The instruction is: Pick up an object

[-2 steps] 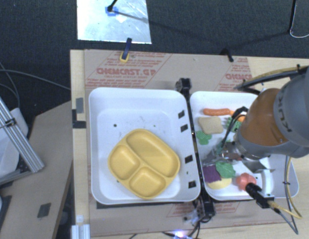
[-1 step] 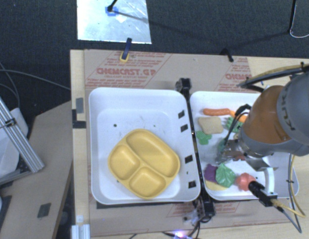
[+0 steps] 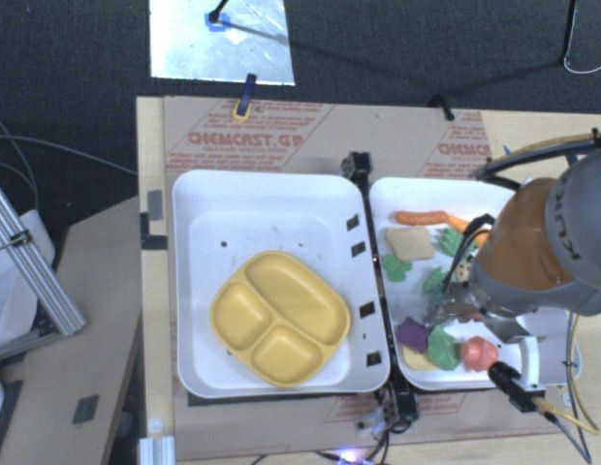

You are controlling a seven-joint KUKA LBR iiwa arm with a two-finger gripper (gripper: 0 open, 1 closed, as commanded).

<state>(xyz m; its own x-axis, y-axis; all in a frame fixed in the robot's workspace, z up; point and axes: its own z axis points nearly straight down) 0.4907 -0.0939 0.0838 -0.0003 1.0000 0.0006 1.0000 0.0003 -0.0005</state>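
**Ana:** Camera view first: where is the end effector [image 3: 448,303]?

**Ben:** Low in the right bin [image 3: 454,380], under the grey wrist and orange band of the arm [image 3: 533,250]. Whether it is spread or pressed together I cannot tell; the wrist covers most of it (dark linkage is all that shows).

**Ana:** And the things to pick?

**Ben:** Crowded round it. A purple piece [image 3: 413,334] lies just to its left and nearer, touching a green leafy piece [image 3: 441,349], with a red piece [image 3: 478,354] to the right of that. Farther away sit a tan slice [image 3: 410,245], a small green piece [image 3: 395,268] and an orange carrot-like stick [image 3: 420,218] by the far wall.

**Ana:** What might go wrong?

**Ben:** My guess is that the toys lie so tight that closing could catch two or nudge one aside, and a soft leaf may slip out on the lift.

**Ana:** The left bin [image 3: 271,192]?

**Ben:** It carries a yellow divided plate [image 3: 281,316], well apart from the end effector, on the bench [image 3: 310,134].
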